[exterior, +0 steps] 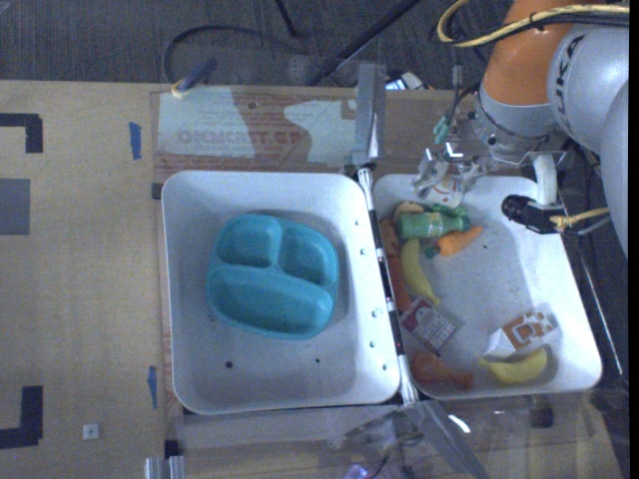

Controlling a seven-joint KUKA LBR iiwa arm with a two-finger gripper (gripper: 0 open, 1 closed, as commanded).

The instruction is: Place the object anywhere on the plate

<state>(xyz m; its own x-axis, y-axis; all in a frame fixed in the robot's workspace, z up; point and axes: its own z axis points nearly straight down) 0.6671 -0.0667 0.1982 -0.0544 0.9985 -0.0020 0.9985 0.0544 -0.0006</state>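
Observation:
A blue plate (272,274) with three compartments lies in the left bin (190,208). In the right bin (529,267) my gripper (445,187) hangs over the back left part, just above a green bottle (429,225) lying on its side. An orange carrot (459,240) lies against the bottle's right end, and a yellow banana (418,271) lies in front of it. Nothing shows between the gripper's fingers.
Nearer the front of the right bin lie a red-and-white packet (430,325), an orange piece (440,370), a second banana (518,366) and a small orange-and-white carton (528,330). A metal divider (382,267) separates the bins. A black cable connector (522,211) hangs beside the gripper.

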